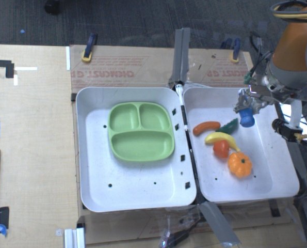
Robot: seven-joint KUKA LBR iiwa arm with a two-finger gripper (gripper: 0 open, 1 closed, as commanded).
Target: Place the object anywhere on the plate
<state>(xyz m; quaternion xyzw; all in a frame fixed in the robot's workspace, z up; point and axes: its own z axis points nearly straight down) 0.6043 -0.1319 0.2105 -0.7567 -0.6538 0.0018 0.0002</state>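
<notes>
The gripper (244, 109) is hanging over the upper part of the right bin (277, 182), reaching in from the right side of the camera view under the grey wrist and orange band of the arm (292, 45). A small blue object (246, 119) is sitting right at the fingertips, touching or just under them; whether it is actually pinched between the fingers is too blurred to tell, and how far they are spread cannot be told either. Below and slightly left of the gripper a dark green piece (229, 125) is lying near the blue object. Further left and below, an orange-red sausage-shaped toy (206, 127) is lying at a slant. Directly below the gripper a yellow banana (221, 138) is resting against a red tomato-like ball (221, 148), and just below-right of those an orange pumpkin-like toy (240, 165) is sitting, touching or nearly touching the banana's end. Well to the left of the gripper, across the divider between bins, the green plate (141, 132) with three compartments is lying flat in the left bin (94, 185), all compartments showing bare green. A blue-and-yellow clamp (89, 47) is sitting on the cardboard far up-left of the gripper
</notes>
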